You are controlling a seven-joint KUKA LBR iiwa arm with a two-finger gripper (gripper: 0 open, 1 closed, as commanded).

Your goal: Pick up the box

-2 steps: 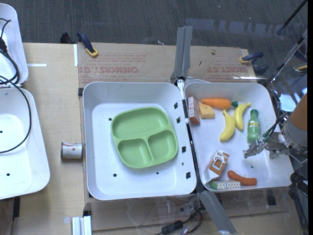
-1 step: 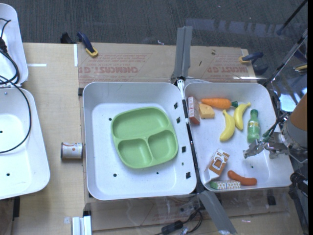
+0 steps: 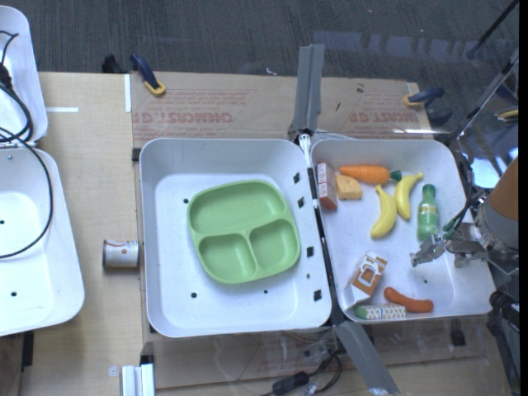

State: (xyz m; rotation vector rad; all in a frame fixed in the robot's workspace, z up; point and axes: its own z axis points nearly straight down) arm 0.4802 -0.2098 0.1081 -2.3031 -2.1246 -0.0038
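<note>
The box point(image 3: 369, 273) lies in the right bin point(image 3: 445, 151), near its front wall beside a red sausage point(image 3: 407, 300), while the gripper point(image 3: 427, 255) hovers to its right with open, empty jaws.

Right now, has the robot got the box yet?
Not yet. The box lies on the floor of the right bin, with nothing lifting it. The pincer has reached into that bin and sits to the box's right, apart from it, below the green bottle. Nothing shows between its tips. Left to do: move over the box, close on it and lift.
</note>
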